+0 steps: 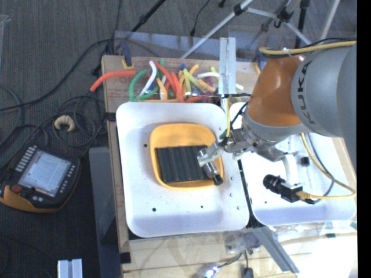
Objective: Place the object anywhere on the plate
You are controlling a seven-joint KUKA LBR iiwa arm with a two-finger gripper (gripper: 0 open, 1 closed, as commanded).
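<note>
Object [182,165], dark and ribbed, lies flat on the plate [174,134], long axis 10-to-4. Claw [210,165] sits at its 3 o'clock edge. Whether it grips, I cannot tell.

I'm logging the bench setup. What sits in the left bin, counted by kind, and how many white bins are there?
White bins: 2 (left, right)
Yellow plate: 1
Dark ribbed object on the plate: 1
Total: 4

Just one camera here, fixed up above the surface [174,253] and tilted down at a slant. It sits far enough back to catch both white bins [174,213], some floor on the left, and the arm [324,91] coming from the right.
</note>
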